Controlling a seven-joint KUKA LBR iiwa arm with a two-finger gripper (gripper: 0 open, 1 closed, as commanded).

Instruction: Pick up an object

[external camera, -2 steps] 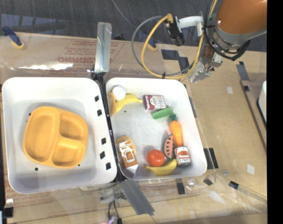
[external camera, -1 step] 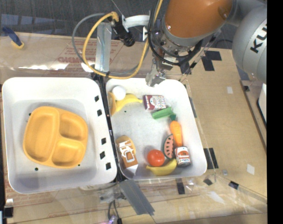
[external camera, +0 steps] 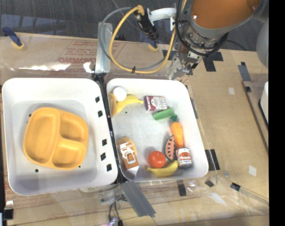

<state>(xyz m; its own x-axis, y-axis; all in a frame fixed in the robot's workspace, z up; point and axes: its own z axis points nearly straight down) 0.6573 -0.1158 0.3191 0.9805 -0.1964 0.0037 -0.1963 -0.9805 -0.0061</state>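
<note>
The right bin (external camera: 194,126) holds several toy foods. A white egg (external camera: 120,94) and a yellow banana (external camera: 129,102) lie at its far left, with a maroon box (external camera: 155,102) and a green vegetable (external camera: 163,113) beside them. An orange carrot (external camera: 178,133), a watermelon slice (external camera: 170,147) and a small can (external camera: 184,157) lie on the right. At the front are a red tomato (external camera: 156,159), a second banana (external camera: 163,170) and an orange carton (external camera: 128,153). My gripper (external camera: 182,69) hangs over the bin's far rim, above and behind the maroon box, with nothing seen in it.
The left bin (external camera: 11,126) holds a yellow divided plate (external camera: 55,138). A yellow cable (external camera: 115,41) loops over the bench behind the bins. The arm's orange band (external camera: 222,4) fills the upper right.
</note>
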